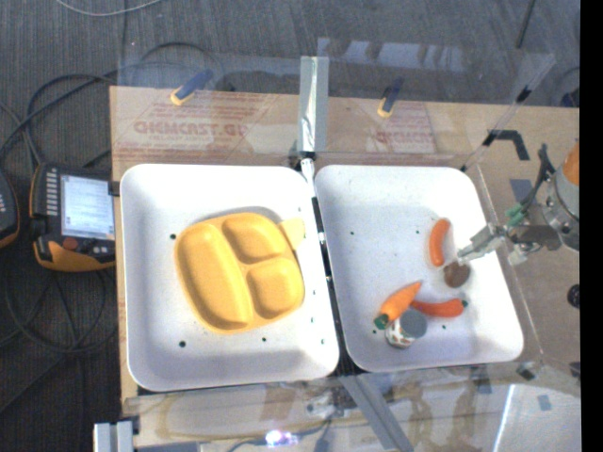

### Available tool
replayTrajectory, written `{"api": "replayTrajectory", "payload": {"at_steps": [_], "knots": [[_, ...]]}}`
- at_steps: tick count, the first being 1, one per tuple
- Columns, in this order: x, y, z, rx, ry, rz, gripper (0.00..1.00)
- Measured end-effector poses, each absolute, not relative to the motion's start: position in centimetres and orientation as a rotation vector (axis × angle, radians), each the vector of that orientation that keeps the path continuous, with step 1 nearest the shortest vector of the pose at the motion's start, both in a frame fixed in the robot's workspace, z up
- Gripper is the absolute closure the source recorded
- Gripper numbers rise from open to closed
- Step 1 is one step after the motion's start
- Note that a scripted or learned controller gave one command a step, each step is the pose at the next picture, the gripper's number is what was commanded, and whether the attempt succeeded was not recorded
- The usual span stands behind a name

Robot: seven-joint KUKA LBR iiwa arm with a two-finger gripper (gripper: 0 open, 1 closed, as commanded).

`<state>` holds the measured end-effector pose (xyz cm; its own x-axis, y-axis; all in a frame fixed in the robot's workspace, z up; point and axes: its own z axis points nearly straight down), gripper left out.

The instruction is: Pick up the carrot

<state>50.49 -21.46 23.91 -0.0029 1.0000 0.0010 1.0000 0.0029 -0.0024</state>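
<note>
The carrot [401, 300] is orange with a green stem end and lies at a slant in the lower middle of the right bin [377, 205]. My gripper [478, 244] reaches in over the bin's right rim, up and to the right of the carrot and well apart from it. Its tip is just above a small brown round piece [456, 273]. Nothing hangs from the gripper.
An orange sausage-shaped piece [438, 241] lies left of the gripper tip. A red piece [440, 307] and a grey round object [409, 328] lie close beside the carrot. The left bin [151, 347] holds a yellow compartment tray [240, 271].
</note>
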Motion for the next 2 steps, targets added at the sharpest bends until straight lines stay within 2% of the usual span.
{"api": "replayTrajectory", "payload": {"at_steps": [1,2], "knots": [[48.4,-17.1,10.1,-2.099,-2.334,0.001,0.0],[56.0,-18.8,14.4,-2.021,-2.404,0.002,0.0]]}}
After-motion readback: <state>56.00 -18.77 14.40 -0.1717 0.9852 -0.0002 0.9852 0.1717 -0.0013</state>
